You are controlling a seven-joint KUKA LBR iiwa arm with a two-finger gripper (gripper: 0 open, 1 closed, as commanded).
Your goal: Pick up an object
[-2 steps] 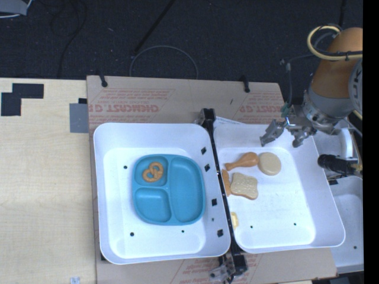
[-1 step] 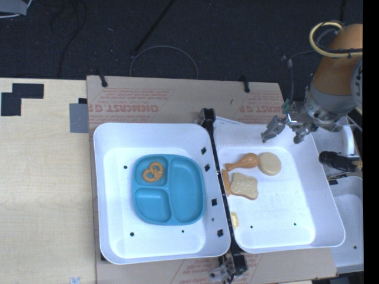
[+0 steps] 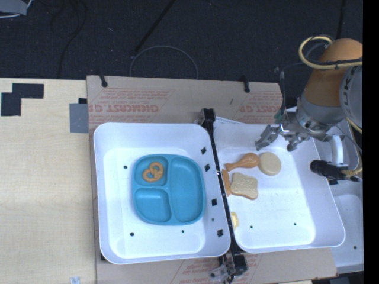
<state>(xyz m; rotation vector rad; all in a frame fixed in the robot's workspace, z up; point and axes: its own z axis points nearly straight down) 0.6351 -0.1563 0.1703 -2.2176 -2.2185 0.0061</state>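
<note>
In the right bin (image 3: 296, 229) lie a tan drumstick-shaped piece (image 3: 242, 163), a pale round disc (image 3: 270, 163), a slice of toast (image 3: 244, 186) and a small yellow piece (image 3: 234, 219) by the divider. My gripper (image 3: 278, 139) hangs open over the bin's far side, just above and behind the disc, with nothing between its fingers. The left bin (image 3: 112, 152) holds a blue sectioned tray (image 3: 193, 185) with a pretzel (image 3: 153, 171) in its upper left compartment.
Black clips (image 3: 214, 176) run along the divider between the two bins. Cardboard (image 3: 177, 99) lies under the bins, with a wooden bench top (image 3: 41, 188) to the left. The near half of the right bin has bare floor.
</note>
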